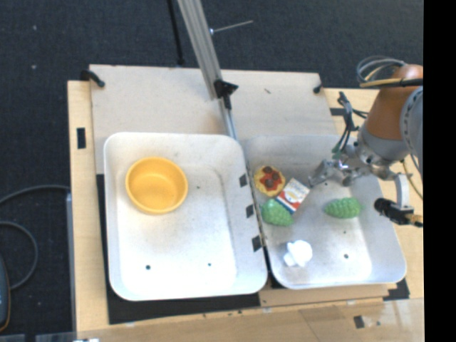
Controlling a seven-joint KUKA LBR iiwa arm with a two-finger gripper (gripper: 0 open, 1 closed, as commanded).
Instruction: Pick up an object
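My gripper (333, 174) hangs over the upper middle of the right bin (385, 258), open, with nothing between its fingers. Just below and to its right lies a green bumpy object (343, 208), apart from the gripper. Left of the gripper, a small white carton with red and blue print (293, 194) leans between a red and yellow toy (270, 179) and a green rounded object (277, 213). A white crumpled object (298, 253) rests near the bin's front. A yellow bowl (157, 184) stands in the left bin (178, 262).
A slanted metal pole (203, 41) rises from the back of the bench, ending near where the bins meet. Black clips (251, 209) sit along the shared bin edge. The arm's grey and orange body (388, 120) stands at the right.
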